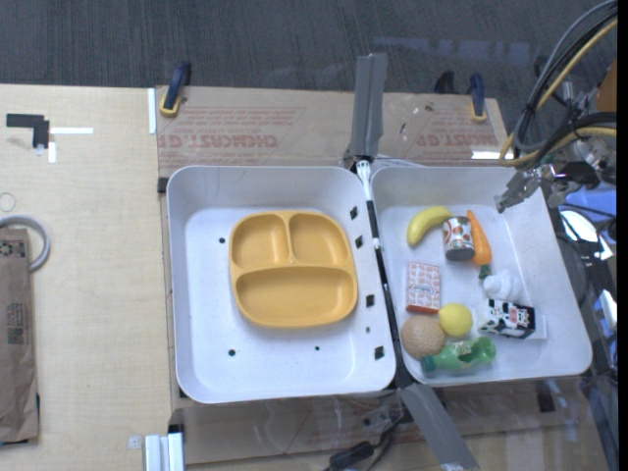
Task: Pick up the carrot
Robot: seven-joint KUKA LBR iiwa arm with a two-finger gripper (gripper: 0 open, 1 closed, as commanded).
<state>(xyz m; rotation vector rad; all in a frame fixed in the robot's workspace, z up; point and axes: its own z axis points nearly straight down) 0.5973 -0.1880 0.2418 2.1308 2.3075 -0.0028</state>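
Desk (78,263): one, light wood. On it are two white bins side by side. The left bin (196,361) holds one yellow divided plate (292,268) with three compartments. The right bin (559,292) holds the small things.

Count in the right bin: one banana (427,224), one can (458,237), one carrot (479,238), one printed card (424,287), one lemon (454,319), one brown round thing (423,338), one green toy (461,355), one white figure (499,286) and one black-and-white toy (510,318).

My gripper (515,192) hangs at the right bin's far right corner, above the carrot and apart from it. I cannot tell how my jaws stand; the picture is too small there.

The carrot lies lengthwise, touching the can's right side.

Step in hand, as I judge it: approach. To do it well, I should come down over the carrot's middle, close across its narrow width, and keep the left jaw from catching the can.
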